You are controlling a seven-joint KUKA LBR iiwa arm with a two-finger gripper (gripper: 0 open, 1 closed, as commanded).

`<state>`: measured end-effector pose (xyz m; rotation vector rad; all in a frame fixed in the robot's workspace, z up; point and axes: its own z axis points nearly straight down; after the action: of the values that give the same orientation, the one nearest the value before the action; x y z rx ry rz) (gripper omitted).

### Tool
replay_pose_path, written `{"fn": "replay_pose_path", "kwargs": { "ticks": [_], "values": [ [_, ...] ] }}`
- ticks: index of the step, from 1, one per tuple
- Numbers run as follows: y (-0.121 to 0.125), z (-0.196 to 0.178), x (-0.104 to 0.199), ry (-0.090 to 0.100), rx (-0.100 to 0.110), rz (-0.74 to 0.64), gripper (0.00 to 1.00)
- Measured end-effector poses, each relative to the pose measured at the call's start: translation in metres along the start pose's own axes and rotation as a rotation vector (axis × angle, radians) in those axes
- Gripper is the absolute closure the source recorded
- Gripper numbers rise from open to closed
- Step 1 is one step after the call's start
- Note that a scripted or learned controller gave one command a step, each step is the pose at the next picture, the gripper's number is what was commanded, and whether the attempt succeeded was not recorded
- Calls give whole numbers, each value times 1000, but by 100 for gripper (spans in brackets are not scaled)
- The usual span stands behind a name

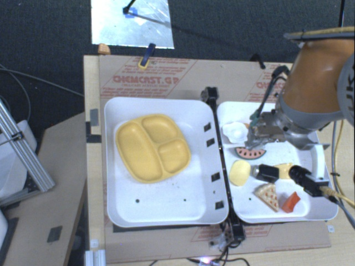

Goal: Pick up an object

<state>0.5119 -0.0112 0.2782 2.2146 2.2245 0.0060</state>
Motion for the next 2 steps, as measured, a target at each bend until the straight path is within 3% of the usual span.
{"fn": "replay_pose_path", "kwargs": {
  "ticks": [1,2],
  "values": [
    [0,0,0,0,0,2,0],
    [-25,-43,79,3,-2,-9,0]
  ]
}}
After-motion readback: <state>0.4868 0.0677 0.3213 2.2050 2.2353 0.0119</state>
